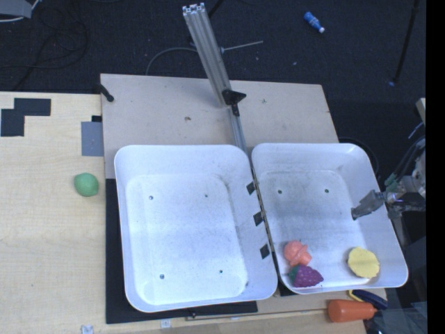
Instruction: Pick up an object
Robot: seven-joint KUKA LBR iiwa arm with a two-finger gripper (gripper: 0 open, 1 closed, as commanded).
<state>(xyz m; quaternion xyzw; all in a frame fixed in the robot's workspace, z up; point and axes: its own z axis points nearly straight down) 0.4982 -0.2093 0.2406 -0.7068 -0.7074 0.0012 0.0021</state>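
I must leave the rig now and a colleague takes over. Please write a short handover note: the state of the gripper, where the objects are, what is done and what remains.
Gripper: at the right edge of the right bin, above its floor, holding nothing; whether the fingers are open cannot be told.
Objects: orange-pink toy, purple toy and yellow toy lie along the near side of the right bin. The left bin stands beside it. A green ball lies on the bench, left of the bins; an orange item lies outside, near the right bin's front.
Done: nothing picked yet.
Left: grasp one object and lift it.

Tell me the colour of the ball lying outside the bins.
Green; the ball lies on the bench left of the bins, in the camera view.
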